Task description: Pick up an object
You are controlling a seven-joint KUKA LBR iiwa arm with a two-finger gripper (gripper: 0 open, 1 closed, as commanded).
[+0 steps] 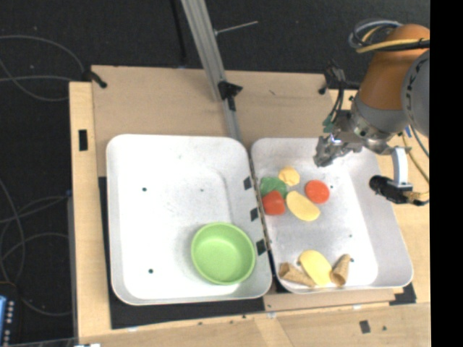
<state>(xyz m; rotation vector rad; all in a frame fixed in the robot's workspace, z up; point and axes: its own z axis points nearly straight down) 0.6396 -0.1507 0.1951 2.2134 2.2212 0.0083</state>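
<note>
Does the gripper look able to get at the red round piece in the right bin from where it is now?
Probably yes. The gripper hangs over the right bin, and the red round piece lies uncovered, apart from its neighbours.

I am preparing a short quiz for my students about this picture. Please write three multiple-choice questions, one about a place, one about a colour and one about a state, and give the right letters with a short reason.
1. Where is the bowl?
A. in the left bin
B. in the right bin
C. on the bare bench

2. What colour is the bowl?
A. red
B. green
C. blue

3. How does the bowl stand?
A. upside down
B. on its side
C. upright, opening up

Answers:
1 A: it sits near the front of the left bin.
2 B: it is light green all over.
3 C: its hollow inside faces the camera.
</note>
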